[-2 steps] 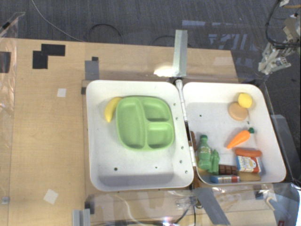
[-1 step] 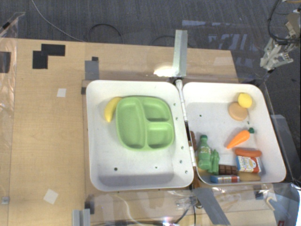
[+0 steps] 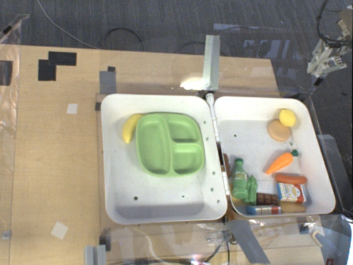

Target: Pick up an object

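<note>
My gripper [image 3: 326, 59] hangs at the far right, outside the bins, well apart from every object; whether it is released or clenched I cannot tell. In the right bin [image 3: 242, 120] lie a lemon [image 3: 287, 117], a carrot [image 3: 280, 162], a green bottle [image 3: 239, 179] and a small carton [image 3: 290, 192] whose label is too small to read. The left bin [image 3: 113, 164] holds a green divided plate [image 3: 168, 143] with a banana [image 3: 129, 128] touching its left edge.
</note>
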`<state>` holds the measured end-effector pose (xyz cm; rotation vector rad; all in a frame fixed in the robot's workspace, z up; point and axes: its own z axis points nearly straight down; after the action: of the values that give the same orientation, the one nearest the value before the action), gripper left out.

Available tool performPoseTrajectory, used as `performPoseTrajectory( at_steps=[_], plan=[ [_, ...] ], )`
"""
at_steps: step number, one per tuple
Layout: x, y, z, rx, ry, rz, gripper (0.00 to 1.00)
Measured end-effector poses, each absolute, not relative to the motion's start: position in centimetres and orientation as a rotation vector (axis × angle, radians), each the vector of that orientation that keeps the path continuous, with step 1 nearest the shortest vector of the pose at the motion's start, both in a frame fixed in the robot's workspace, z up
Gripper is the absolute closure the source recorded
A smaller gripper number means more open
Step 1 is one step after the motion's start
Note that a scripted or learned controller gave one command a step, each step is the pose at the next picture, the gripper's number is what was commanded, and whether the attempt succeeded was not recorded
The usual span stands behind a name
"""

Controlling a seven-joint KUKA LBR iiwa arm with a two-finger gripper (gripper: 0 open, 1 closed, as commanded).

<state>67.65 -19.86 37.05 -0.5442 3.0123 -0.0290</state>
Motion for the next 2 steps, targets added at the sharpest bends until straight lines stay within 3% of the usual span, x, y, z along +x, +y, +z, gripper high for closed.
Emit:
performPoseTrajectory(
  at_steps=[1, 2],
  plan=[
    [67.8, -19.8, 38.6, -0.54, 2.999, -0.033, 1.0],
    [57.0, -20.6, 25.5, -0.824, 3.03, 0.001, 1.0]
  ],
)
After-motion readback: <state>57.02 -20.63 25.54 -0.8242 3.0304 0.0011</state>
